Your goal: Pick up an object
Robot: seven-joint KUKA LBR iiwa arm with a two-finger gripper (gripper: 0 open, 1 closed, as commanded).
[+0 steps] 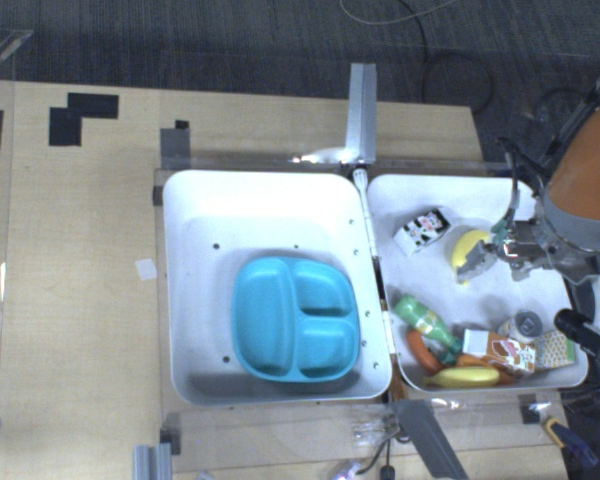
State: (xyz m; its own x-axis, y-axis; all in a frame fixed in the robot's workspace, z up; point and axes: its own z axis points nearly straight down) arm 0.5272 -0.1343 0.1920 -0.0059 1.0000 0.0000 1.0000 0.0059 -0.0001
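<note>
My gripper [498, 250] hangs low over the right bin [550, 203], at its right side, reaching in from the right. Its tip is right against a yellow lemon-like fruit [467, 245] lying in the middle of that bin. From this angle I cannot tell whether the fruit is gripped or just touched. A black-and-white spotted carton [422, 230] lies just left of the fruit.
Along the right bin's front lie a green bottle [421, 317], a carrot [420, 350], a banana [468, 376], a juice box [510, 354] and a grey round lid [527, 323]. The left bin [200, 218] holds a blue divided plate [295, 318].
</note>
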